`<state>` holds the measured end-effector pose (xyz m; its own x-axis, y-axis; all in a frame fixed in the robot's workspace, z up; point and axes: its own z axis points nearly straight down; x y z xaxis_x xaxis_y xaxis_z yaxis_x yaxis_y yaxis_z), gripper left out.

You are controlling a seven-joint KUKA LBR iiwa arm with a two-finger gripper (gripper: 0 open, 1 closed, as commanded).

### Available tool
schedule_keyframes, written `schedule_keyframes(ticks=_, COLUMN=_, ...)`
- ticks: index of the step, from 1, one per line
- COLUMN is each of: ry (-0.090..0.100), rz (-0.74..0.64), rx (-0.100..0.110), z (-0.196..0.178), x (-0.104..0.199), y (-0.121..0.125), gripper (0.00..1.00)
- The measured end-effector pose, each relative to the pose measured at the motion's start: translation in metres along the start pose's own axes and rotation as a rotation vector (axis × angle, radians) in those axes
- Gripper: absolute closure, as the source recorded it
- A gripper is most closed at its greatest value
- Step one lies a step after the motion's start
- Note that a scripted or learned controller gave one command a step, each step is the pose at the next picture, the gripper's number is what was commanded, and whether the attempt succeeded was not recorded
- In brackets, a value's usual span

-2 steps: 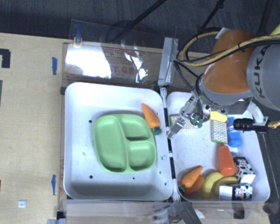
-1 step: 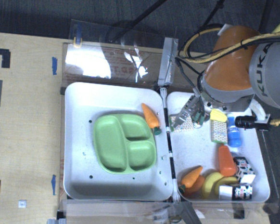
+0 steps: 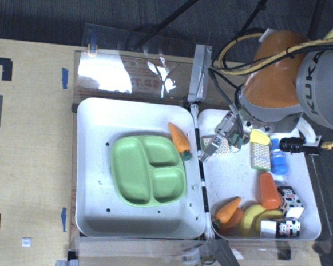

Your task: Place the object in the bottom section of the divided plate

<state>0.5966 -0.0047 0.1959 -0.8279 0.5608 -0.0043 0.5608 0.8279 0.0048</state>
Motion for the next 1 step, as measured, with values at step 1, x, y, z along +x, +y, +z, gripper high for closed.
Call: schedule_keyframes(ticks=1, ry=0.004, rz=-0.176, rx=0.003, z=0.0104, x=0.0144, y=-0.0309, gripper=0.0)
